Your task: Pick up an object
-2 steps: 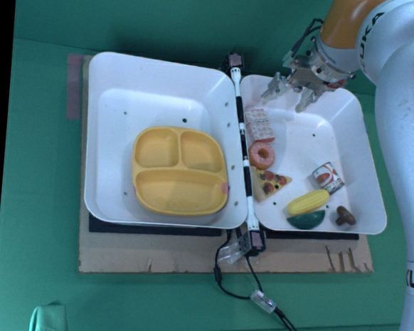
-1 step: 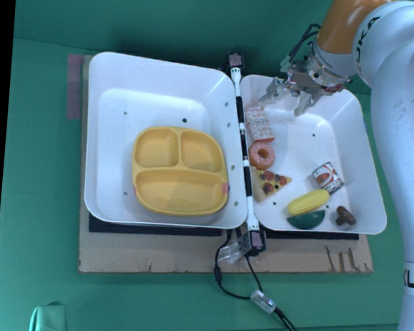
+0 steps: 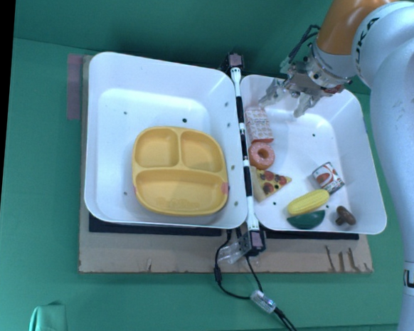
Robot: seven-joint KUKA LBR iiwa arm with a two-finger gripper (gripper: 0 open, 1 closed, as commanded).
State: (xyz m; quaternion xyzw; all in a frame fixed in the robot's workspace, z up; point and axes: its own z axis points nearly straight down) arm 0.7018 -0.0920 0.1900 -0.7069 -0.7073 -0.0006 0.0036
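Metal tool (image 3: 286, 101) hanging with fingers spread wide, nothing in them, over the far end of the glossy right bin (image 3: 368, 156), round frosted donut (image 3: 261, 155) sitting just below a pink wafer (image 3: 258, 123), smooth yellow corn (image 3: 308, 202) lying nearer the front, divided yellow plastic plate (image 3: 180, 171) sitting in the left bin (image 3: 116, 97)

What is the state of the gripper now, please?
Gripper: open, fingers spread, holding nothing, above the far end of the right bin.
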